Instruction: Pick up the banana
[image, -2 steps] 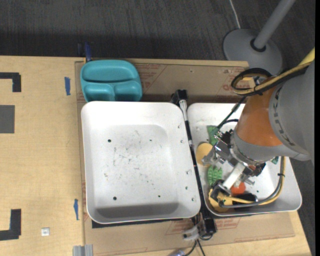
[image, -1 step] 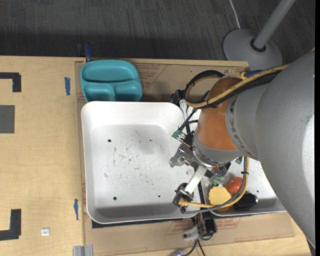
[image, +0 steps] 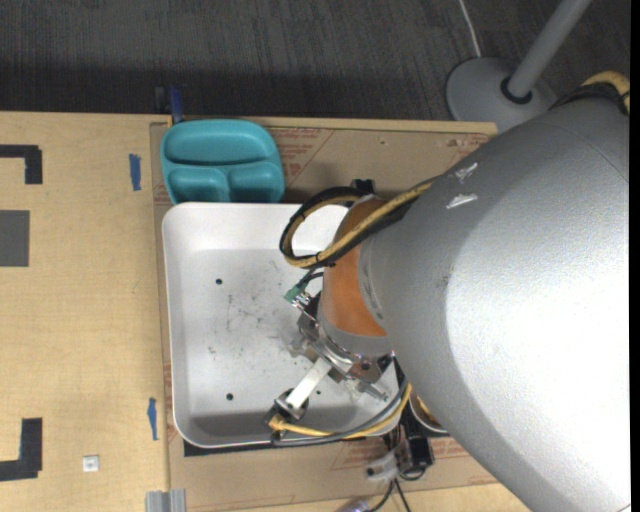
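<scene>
Banana: its place cannot be told from this view. The bare floor of the white bin (image: 172, 300) carries only grey scuffs and two small dark dots, and the grey arm (image: 520, 300) covers the whole right half of the scene.

Gripper (image: 322, 350): a cluster of metal parts just below the orange band (image: 345, 300). It is low over the near right part of the white bin, pointing down and to the left. Whether it is spread or pressed together cannot be told, since the wrist hides its tip. Nothing can be seen held in it.

Arm: enters from the right and fills the frame from the far right corner to the near edge. A black cable loop (image: 298, 228) arches off the wrist above the far right part of the bin.

Surroundings: a teal divided dish (image: 222, 160) lies on the bench (image: 80, 330), just beyond the bin's far rim and touching or almost touching it. The bench is a tan board. Short strips of blue tape (image: 135, 171) mark it left of the dish and near the bin's near left corner. Black tape marks (image: 28, 165) sit well apart at the left edge. Beyond the bench, on dark carpet at the far right, stands a round grey stand base (image: 485, 90) with a slanted pole.
</scene>
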